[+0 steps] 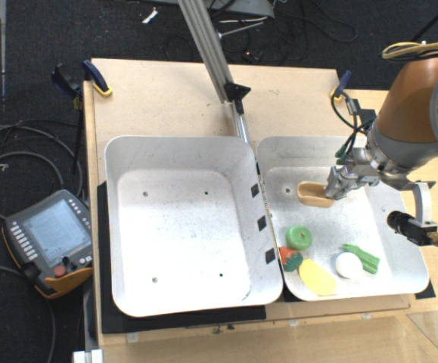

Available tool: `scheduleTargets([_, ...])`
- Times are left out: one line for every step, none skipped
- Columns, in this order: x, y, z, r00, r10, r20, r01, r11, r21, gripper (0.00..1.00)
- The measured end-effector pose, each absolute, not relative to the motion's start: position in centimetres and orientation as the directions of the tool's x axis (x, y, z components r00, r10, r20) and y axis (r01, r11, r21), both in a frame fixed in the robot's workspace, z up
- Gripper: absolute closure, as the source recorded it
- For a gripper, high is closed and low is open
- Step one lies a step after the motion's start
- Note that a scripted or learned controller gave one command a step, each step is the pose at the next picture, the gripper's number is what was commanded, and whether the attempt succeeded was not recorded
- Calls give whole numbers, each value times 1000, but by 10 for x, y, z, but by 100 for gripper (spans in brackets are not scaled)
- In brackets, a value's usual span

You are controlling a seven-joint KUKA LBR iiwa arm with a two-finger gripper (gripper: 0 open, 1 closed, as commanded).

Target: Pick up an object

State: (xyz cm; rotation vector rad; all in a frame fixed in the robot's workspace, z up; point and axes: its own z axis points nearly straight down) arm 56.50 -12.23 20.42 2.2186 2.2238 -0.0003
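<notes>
The right bin (400, 278) holds several small objects. A tan, rounded piece (312, 194) lies near its back left. My gripper (338, 185) hangs right at the right end of that tan piece, touching or just above it. Nearer the front sit a green round piece (299, 237), a small red and green piece (289, 259), a yellow piece (318, 278), a white ball (347, 265) and a green leafy piece (365, 257).
The left bin (120, 203) stands beside the right one, their walls meeting in the middle. A slanted metal pole (207, 44) comes down to the bins' back edge. A teach pendant (48, 237) lies off the bench at left.
</notes>
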Motion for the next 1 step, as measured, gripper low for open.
scheduleTargets([580, -80, 216, -8, 1000, 1, 1000, 8, 3, 100])
